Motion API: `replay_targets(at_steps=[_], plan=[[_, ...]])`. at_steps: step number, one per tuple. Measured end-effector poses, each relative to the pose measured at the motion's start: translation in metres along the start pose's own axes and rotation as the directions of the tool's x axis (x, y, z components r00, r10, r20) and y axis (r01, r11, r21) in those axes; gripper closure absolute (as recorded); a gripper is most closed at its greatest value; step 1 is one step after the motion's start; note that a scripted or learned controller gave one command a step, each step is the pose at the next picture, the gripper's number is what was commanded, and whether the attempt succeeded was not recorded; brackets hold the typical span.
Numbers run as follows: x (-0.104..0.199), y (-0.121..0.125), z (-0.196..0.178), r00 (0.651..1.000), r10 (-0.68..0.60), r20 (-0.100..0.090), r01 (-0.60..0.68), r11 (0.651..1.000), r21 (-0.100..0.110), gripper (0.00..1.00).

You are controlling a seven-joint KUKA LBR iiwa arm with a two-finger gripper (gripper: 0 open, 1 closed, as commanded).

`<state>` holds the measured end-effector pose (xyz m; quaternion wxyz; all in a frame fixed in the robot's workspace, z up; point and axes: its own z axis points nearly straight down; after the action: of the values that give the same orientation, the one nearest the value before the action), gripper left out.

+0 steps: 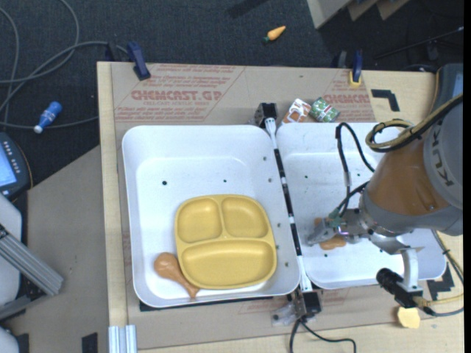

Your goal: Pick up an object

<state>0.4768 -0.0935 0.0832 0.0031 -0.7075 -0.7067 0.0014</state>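
orange, a small toy piece (335, 243) lies low in the right bin (324, 190), touching the gripper (321, 234); whether the jaws hold it, i cannot tell. at lower left, a yellow tray (223, 241) and a chicken leg (174, 271) rest in the left bin (184, 160).

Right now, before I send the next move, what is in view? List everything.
Bins: 2, white, side by side on the bench.
Divided plate: 1, yellow, left bin.
Drumstick toy: 1, tan-orange, left bin, by the plate's lower left edge.
Small orange item: 1, right bin, at the end effector.
Wrapped items: 2, red-white and green, bench behind the right bin.
Arm: 1, grey with an orange band.
End effector: 1, low in the right bin.
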Motion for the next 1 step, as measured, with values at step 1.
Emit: replay_targets(at_steps=[1], plan=[[-0.0018, 0.033, -0.0015, 1.0, -0.003, 0.004, 0.003, 1.0, -0.01, 0.0]])
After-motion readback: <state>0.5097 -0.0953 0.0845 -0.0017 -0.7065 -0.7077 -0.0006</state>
